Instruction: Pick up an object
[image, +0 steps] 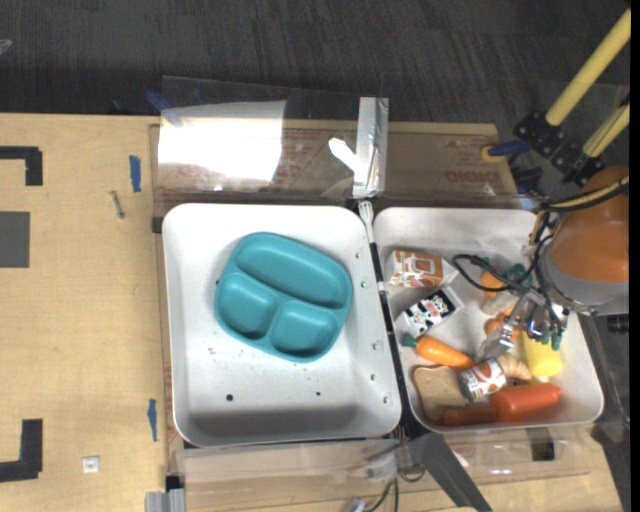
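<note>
The gripper hangs low over the right bin, above the toys; I cannot tell how its jaws stand; the teal plate lies in the left bin.

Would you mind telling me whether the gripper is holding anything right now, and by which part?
It cannot be told: the gripper is down among the toy food in the right bin, and clutter hides its tips.

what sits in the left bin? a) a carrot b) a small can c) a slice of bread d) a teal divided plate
d, the teal divided plate lies alone in the left bin, while the carrot, bread and can are in the right bin.
</note>
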